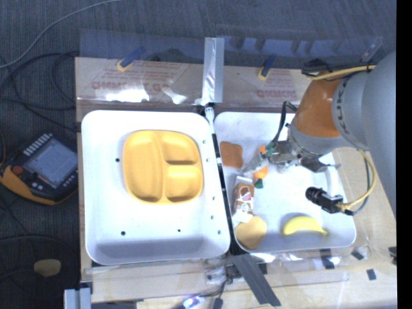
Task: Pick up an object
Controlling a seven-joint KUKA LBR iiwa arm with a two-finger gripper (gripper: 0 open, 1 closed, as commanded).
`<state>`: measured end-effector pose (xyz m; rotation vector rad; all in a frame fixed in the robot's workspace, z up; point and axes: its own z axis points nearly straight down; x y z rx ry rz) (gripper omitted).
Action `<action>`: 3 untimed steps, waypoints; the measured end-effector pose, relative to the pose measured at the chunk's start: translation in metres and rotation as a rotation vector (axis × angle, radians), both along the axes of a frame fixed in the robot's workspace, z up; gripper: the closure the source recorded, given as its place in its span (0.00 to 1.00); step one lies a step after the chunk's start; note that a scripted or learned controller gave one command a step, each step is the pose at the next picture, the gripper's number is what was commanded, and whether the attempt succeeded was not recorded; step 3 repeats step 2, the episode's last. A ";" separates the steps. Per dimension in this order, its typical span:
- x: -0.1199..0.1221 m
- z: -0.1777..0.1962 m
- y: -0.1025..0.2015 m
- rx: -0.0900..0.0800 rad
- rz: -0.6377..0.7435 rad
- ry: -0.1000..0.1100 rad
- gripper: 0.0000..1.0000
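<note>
My gripper (275, 154) reaches down into the right bin (344, 234), near its upper middle. Just left of and below it lies a small orange piece with a green end (259, 174). A brown toast-like square (232, 154) lies by the bin's left wall. Below that sit a small printed packet (243, 198) and a tan round piece (252, 232). A yellow banana (304, 226) rests near the front wall. Nothing visibly sits in the gripper.
The left bin (103, 237) holds a yellow divided tray (162, 166). A black cable connector (322, 198) hangs over the right bin beside the arm. The arm's grey body and orange band (318, 111) cover the right bin's upper right corner.
</note>
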<state>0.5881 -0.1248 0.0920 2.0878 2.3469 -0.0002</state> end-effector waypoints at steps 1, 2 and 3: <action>0.000 0.009 0.001 0.001 0.001 -0.001 1.00; 0.012 0.091 0.059 -0.001 -0.073 0.002 1.00; 0.012 0.091 0.059 -0.001 -0.073 0.002 1.00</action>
